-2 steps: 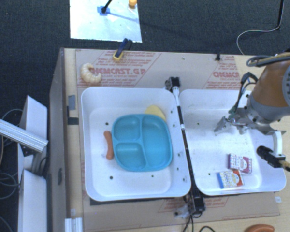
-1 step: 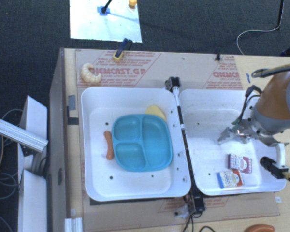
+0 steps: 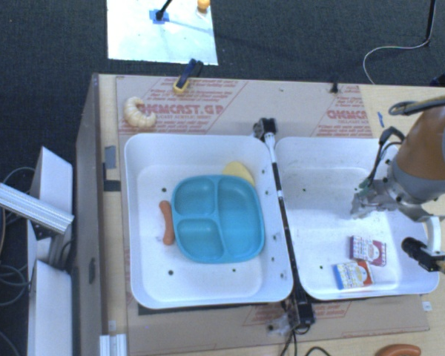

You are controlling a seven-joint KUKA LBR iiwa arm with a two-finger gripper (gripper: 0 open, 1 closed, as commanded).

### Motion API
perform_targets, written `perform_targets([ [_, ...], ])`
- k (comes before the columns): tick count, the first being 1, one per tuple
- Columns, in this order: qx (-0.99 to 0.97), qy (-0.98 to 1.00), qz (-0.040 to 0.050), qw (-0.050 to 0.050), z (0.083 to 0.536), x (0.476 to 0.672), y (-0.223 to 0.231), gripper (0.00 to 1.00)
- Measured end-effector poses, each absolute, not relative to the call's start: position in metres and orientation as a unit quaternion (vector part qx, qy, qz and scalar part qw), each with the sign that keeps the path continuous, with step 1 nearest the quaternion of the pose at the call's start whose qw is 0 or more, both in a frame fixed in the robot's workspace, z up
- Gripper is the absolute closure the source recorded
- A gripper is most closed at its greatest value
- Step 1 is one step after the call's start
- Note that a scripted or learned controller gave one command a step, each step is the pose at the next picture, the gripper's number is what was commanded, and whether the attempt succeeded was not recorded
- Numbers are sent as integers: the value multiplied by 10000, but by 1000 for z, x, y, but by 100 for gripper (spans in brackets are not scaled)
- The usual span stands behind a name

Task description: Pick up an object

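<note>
Where the pincer (image 3: pixel 363 202) hangs over the right bin (image 3: pixel 319 162), low above bare white floor; nothing visible between the fingers, how far open impossible to tell. Just below and slightly right of the pincer, a small red-and-white carton (image 3: pixel 368 249), lying flat. Lower still and a little left, touching or nearly touching the first, a blue, red and white carton (image 3: pixel 353 274), also flat; print on both too small to read. Far off to the pincer's left, across the dividing rims, the left bin (image 3: pixel 144 273) with a blue sectioned plate (image 3: pixel 216 219), an orange sausage (image 3: pixel 167 222) just beyond the plate's far side, and a yellow piece (image 3: pixel 239 171) peeking out behind the plate. Red lettering on the cardboard (image 3: pixel 311 110) under the bins, only partly legible: "CHEMCAST"
</note>
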State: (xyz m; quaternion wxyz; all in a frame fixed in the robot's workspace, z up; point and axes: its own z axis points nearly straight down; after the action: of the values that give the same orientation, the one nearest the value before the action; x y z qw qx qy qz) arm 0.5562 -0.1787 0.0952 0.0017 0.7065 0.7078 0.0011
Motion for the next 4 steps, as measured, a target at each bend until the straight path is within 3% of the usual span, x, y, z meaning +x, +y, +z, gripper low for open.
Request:
perform_targets([
  [1, 7064, 7078, 11, 16, 95, 556, -179, 0],
  [2, 7061, 7081, 19, 27, 106, 557, -179, 100],
  [3, 7056, 7086, 12, 29, 145, 624, -198, 100],
  [4, 7057, 7085, 7, 18, 144, 623, -198, 0],
])
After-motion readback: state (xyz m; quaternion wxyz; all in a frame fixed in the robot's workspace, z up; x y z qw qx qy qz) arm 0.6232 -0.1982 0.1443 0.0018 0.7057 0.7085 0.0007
